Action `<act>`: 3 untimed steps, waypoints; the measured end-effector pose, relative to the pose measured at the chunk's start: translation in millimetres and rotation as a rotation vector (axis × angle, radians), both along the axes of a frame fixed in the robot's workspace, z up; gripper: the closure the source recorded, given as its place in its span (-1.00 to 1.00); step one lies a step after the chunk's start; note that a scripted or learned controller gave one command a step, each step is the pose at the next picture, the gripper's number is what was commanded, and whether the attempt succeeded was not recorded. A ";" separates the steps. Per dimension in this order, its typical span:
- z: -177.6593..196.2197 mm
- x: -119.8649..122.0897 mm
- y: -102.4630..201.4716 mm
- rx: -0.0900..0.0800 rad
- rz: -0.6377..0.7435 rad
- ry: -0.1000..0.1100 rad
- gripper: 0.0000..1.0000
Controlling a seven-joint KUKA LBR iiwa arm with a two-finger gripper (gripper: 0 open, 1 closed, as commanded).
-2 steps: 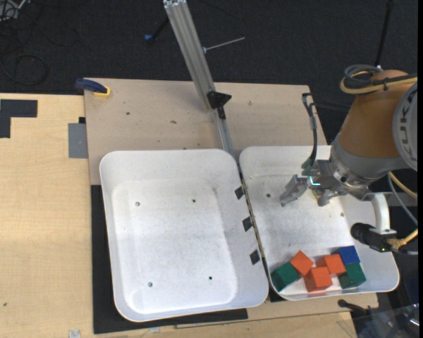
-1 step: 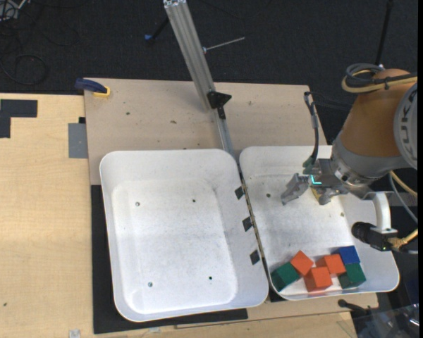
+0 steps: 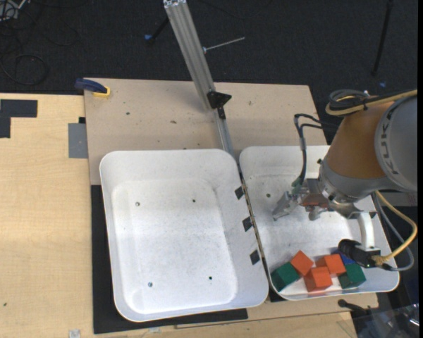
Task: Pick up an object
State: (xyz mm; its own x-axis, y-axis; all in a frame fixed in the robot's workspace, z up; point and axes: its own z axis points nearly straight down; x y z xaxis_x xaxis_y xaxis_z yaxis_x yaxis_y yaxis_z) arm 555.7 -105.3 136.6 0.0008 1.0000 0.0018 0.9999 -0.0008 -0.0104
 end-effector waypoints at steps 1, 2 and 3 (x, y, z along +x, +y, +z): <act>-44.8 0.8 0.5 0.000 -0.001 -0.008 -1.00; -34.1 0.4 -0.9 0.002 -0.009 -0.008 1.00; 8.5 0.5 -6.5 -0.002 -0.009 -0.011 1.00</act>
State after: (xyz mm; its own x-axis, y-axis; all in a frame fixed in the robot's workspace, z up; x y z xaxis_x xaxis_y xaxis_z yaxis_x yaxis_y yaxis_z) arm 556.2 -111.8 145.1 0.0100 0.9999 0.0001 0.9999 -0.0100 0.0001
